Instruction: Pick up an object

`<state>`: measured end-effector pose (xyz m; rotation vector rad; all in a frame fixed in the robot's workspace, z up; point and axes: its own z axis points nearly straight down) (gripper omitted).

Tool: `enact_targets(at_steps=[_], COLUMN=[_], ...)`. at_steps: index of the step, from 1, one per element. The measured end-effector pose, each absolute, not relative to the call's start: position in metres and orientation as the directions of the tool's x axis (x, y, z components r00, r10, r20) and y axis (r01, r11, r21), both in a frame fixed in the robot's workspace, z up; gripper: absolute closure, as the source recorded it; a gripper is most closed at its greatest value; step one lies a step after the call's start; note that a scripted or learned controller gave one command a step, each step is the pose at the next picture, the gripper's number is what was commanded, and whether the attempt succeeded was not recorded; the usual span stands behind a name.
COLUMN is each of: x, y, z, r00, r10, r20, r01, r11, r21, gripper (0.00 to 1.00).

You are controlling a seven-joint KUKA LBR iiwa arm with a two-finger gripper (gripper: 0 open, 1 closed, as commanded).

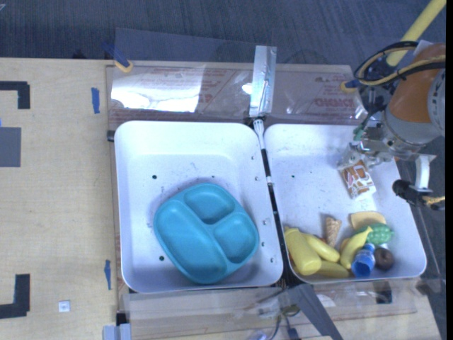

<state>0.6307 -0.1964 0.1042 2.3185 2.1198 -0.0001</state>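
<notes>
My gripper [366, 146] hangs over the far right part of the right bin [304, 163], below the arm's orange band. Just under it, toward the front, lies a small brown-and-white snack packet [357, 178]; I cannot tell whether the two touch. Along the bin's front edge lies a cluster of toy food: a fat yellow piece [306, 253], a yellow banana [353, 244], a blue bottle [363, 263], a brown doughnut [384, 258], a green piece [379, 234], an orange slice [366, 219] and a small cone [331, 227].
The left bin [141, 154] holds a blue divided plate [205, 231] toward its front. A metal divider [262, 83] and clear plastic sheeting stand behind the bins. A wooden bench top [49, 211] extends left. Cables loop above the wrist at the far right.
</notes>
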Motion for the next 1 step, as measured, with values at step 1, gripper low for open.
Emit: enact_targets(at_steps=[1], x=[0.5829], y=[-0.1474], z=[0.1880], r00=[0.016], r10=[1.000], r20=[0.001], r01=[1.000], r11=[-0.016], r21=[0.004], gripper=[1.00])
